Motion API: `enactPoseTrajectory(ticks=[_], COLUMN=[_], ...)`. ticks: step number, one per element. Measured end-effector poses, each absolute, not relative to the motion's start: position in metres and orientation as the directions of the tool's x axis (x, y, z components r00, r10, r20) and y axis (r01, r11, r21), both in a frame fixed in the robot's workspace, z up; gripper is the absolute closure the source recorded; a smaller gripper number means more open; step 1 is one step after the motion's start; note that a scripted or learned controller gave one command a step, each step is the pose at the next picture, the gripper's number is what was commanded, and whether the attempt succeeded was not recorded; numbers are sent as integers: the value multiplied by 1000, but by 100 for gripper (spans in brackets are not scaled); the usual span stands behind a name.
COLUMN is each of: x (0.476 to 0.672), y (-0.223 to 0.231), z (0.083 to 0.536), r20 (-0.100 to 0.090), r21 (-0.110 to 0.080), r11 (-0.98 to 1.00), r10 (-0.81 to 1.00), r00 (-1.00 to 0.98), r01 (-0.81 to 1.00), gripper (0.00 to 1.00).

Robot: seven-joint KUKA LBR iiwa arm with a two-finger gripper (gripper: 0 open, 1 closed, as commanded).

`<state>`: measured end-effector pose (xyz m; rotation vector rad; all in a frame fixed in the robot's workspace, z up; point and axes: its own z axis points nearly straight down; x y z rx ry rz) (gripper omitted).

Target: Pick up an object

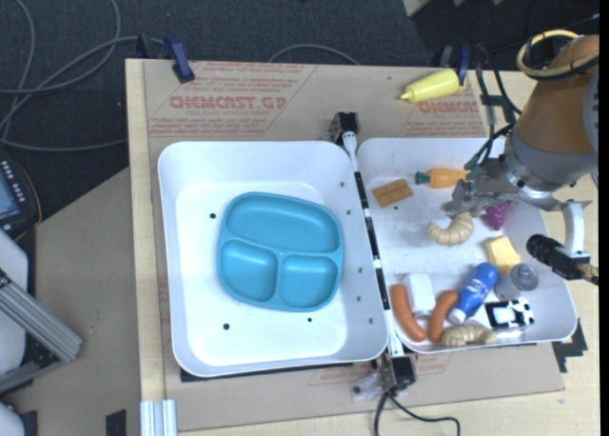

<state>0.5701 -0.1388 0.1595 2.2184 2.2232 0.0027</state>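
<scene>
At right of frame, inside the right bin [561,325], we see the gripper [463,204] just above a croissant [452,228] lying lengthwise lower-left to upper-right; we cannot tell the pincer's state.

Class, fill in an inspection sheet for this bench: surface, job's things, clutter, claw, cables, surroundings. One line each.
Surface: bench board bearing two white bins, left bin and right bin.
Job's things: in the right bin, croissant, carrot, blue bottle, cheese wedge, sausage.
Clutter: blue divided plate in the left bin; yellow object on the board behind the right bin.
Claw: claw low over the right bin, beside the croissant; grip cannot be judged.
Cables: grey cables on the floor, upper left.
Surroundings: dark carpet.
</scene>
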Motion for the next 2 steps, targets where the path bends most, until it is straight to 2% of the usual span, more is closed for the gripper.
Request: enactPoseTrajectory(ticks=[1,2], x=[512,518], y=[-71,-44], z=[186,287], r20=[4,0], r21=[-4,11], r11=[5,4], r10=[1000,1000], r00=[-5,-4], r01=[1000,1000], gripper=[100,100])
